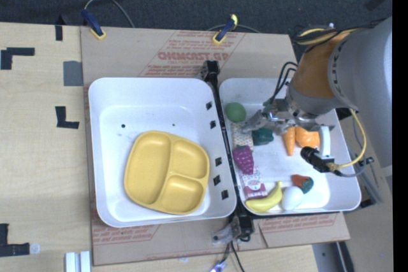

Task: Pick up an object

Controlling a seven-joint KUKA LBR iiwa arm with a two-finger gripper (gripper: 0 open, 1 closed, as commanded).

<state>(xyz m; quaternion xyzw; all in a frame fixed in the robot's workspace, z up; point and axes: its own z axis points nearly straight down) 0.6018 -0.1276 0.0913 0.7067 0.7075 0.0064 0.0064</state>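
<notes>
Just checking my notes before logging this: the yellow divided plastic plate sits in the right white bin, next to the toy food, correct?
Not quite. In the camera view the yellow divided plastic plate lies in the left white bin; the toy food, such as the yellow banana, is in the right white bin.

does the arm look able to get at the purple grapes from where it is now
Probably yes. The purple grapes lie uncovered in the right bin, just below the pincer, with only the small teal object close by.

i count two white bins (pixel 102 137), one yellow divided plate (pixel 167 171), one banana (pixel 266 199), one grape bunch (pixel 244 158), one green ball (pixel 236 112).
</notes>
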